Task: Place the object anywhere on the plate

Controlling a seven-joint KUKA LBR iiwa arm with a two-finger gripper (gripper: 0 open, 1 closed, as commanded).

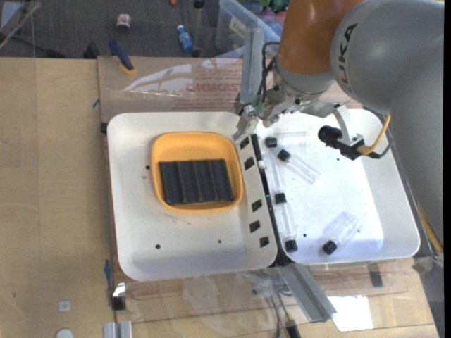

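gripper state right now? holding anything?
Gripper: cannot be told. It sits above the top edge between the two bins, beside the orange plate, which already carries a dark ridged block.

Plate: orange plate (197, 146) in left bin (134, 189), carrying dark ridged block (196, 182)
Arm: grey arm (394, 41) above right bin (366, 210), far edge
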